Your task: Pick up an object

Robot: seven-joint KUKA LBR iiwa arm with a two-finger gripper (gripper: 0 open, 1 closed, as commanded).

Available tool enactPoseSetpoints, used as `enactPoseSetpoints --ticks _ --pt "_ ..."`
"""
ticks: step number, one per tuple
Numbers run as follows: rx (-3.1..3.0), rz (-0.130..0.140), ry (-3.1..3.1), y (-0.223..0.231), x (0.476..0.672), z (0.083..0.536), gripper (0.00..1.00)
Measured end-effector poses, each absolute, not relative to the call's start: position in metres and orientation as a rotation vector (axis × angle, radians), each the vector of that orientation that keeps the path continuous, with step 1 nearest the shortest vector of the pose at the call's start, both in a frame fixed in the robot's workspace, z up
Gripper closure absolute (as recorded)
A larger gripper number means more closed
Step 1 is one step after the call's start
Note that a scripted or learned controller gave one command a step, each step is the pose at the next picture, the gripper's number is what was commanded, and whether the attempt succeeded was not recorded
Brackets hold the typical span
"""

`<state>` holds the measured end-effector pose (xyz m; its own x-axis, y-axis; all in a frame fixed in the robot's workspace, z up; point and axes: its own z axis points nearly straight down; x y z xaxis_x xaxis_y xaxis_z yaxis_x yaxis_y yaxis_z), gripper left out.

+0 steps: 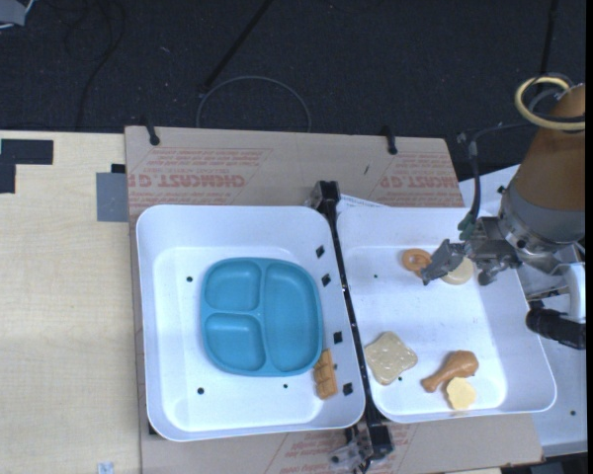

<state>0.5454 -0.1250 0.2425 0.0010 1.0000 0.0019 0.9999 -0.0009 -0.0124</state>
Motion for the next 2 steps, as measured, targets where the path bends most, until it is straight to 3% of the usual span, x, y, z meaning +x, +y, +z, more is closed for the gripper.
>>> enactPoseSetpoints --ticks 1,2 --pt "-2.220 0.002 -2.221 -0.125 0.547 0.248 0.00" --pt "-2.216 0.007 -2.216 -0.126 0.537 0.199 0.00"
